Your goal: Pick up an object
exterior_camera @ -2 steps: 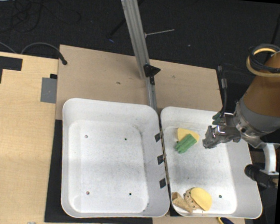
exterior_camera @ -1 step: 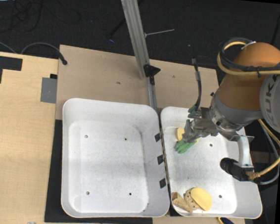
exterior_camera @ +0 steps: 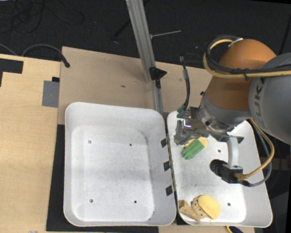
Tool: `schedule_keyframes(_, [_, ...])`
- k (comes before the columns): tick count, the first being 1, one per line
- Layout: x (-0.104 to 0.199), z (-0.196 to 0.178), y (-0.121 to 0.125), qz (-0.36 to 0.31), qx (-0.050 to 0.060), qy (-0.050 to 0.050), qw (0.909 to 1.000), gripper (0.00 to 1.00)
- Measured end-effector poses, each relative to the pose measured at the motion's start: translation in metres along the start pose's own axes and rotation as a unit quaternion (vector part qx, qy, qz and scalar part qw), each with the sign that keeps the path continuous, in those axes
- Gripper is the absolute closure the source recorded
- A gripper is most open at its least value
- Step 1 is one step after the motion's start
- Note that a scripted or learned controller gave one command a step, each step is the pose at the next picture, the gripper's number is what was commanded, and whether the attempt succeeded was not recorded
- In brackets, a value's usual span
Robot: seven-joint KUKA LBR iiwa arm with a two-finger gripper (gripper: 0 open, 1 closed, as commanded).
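The gripper is low in the right bin against the green object, apparently not yet lifted, though I cannot tell its opening.

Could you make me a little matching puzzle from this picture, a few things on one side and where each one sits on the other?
Things:
1. green object
2. yellow object
3. gripper
4. metal rail

Places:
A. near front corner of the right bin
B. leaning up behind the bins
C. just right of the gripper, in the right bin
D. by the right bin's left wall

Pairs: 1-C, 2-A, 3-D, 4-B
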State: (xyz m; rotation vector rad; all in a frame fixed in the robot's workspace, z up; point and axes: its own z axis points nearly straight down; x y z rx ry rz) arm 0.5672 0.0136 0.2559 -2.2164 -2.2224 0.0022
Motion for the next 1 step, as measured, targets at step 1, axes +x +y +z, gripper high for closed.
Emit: schedule_keyframes(1, [0.0500,0.0017,0.0079,-0.001,0.000,0.000,1.0000,1.00])
